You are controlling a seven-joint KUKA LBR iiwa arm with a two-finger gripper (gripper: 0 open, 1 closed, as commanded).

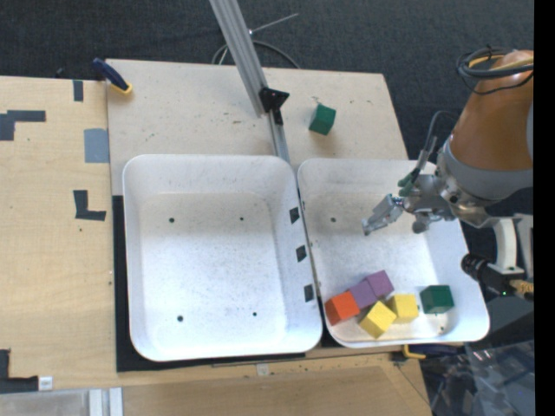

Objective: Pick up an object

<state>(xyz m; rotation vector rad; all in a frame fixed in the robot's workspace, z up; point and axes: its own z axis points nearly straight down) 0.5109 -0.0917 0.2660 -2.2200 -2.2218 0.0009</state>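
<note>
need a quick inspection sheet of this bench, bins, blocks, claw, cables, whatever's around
surface: pale wooden bench bearing two shallow white bins, left bin and right bin, side by side on a dark mat
job's things: in the right bin's near end, an orange block, purple block, two yellow blocks clustered, and a green block slightly apart
clutter: a second green cube on the bench behind the bins; blue-and-yellow clamp at the far left corner
grippers: claw over the right bin, apart from the blocks, holding nothing
cables: thin wire behind the bench
surroundings: slanted metal rail; dark carpet
</note>
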